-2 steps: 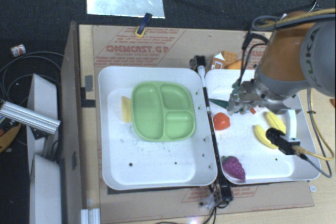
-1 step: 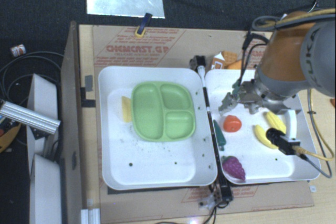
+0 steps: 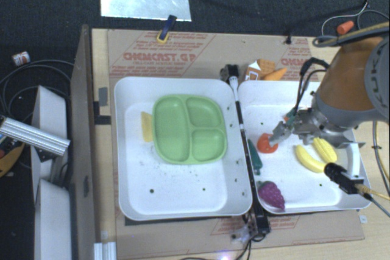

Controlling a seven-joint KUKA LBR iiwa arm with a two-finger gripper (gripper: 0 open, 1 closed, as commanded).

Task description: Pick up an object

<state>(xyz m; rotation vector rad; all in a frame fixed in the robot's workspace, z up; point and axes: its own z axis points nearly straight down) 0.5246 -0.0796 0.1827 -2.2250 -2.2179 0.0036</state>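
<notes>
Green divided plate (image 3: 187,130) in left bin (image 3: 137,192), yellow piece (image 3: 147,126) beside it, possibly a card

The gripper (image 3: 279,134) sits low in the right bin (image 3: 268,103), just beside the red-orange object (image 3: 265,144), possibly touching it. Two bananas (image 3: 317,154) lie nearby; purple grapes (image 3: 272,194) rest near the front. The left bin (image 3: 131,158) contains a green divided plate (image 3: 187,130).

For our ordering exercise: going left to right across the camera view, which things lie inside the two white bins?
Yellow piece → green divided plate → dark green item → red object by the tool → yellow bananas. The purple grapes overlap in order, so omitted.
</notes>
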